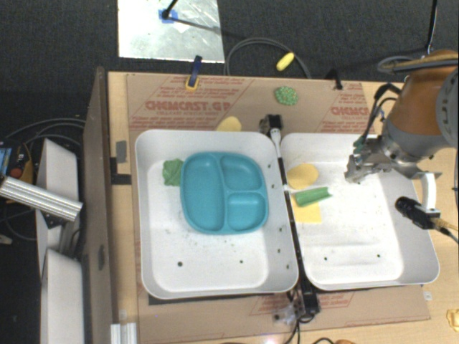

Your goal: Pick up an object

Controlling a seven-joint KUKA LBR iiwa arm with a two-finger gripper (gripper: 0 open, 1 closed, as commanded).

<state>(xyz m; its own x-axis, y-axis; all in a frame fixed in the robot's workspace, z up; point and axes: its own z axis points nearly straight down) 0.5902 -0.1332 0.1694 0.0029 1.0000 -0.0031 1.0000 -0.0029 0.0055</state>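
A cardboard-topped bench [215, 102] on dark carpet bears two white bins. The left bin [161, 264] holds a blue divided plate [222, 192]. In the right bin [373, 256], a green strip [312, 196] lies across yellow pieces [305, 174] near the divider. The gripper [356, 169] hovers apart, its grip unclear.

Flat green rectangular strip [311, 196] lying tilted across two yellow pieces in right white bin, near its left wall: round yellow disc [304, 173] just above, square yellow slab [309, 213] just below. All three resting on bin floor.
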